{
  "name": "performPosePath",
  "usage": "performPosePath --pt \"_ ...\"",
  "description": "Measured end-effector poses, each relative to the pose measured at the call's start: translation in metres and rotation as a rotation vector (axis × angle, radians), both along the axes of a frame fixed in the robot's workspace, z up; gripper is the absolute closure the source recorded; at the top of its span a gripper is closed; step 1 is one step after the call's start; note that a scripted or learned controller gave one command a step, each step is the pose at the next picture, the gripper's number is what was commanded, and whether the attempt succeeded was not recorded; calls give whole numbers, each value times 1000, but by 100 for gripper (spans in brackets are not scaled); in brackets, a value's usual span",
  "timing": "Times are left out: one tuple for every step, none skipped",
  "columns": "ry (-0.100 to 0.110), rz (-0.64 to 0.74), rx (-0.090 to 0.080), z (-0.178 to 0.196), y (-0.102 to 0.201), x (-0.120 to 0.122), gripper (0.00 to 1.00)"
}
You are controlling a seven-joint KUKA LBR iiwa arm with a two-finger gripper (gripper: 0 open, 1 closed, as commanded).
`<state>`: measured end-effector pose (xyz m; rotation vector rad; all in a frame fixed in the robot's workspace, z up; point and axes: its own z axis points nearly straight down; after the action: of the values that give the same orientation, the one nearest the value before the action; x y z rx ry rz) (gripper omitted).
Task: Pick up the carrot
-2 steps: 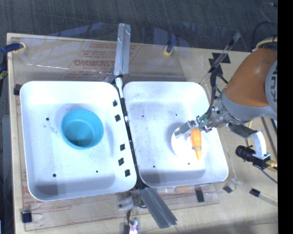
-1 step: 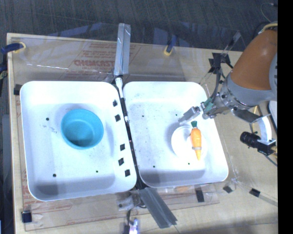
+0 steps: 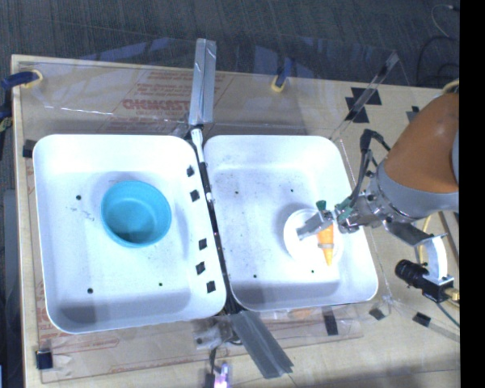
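Observation:
The carrot [image 3: 327,246] is a small orange cone with its tip pointing toward the front of the bench. It is in the right bin [image 3: 259,176], at the right edge of a white round plate [image 3: 297,234]. My gripper [image 3: 322,225] reaches in from the right and is directly over the carrot's thick end, touching or almost touching it. A small green bit shows just above the carrot's top, by the gripper. I cannot tell whether the carrot rests on the plate or is lifted off it.
A blue bowl [image 3: 136,212] stands upright in the middle of the left bin [image 3: 65,168]. A black-clipped divider [image 3: 204,229] separates the two bins. The right bin's wall runs close behind the gripper. The arm's orange band [image 3: 428,144] hangs over the bench's right side.

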<state>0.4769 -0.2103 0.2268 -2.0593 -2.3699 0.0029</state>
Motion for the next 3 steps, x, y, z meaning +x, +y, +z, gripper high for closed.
performPosePath --pt "0 -113 0 -36 0 60 0" --pt "-3 -121 0 12 0 20 0" --pt "1 -204 0 -71 0 85 0"
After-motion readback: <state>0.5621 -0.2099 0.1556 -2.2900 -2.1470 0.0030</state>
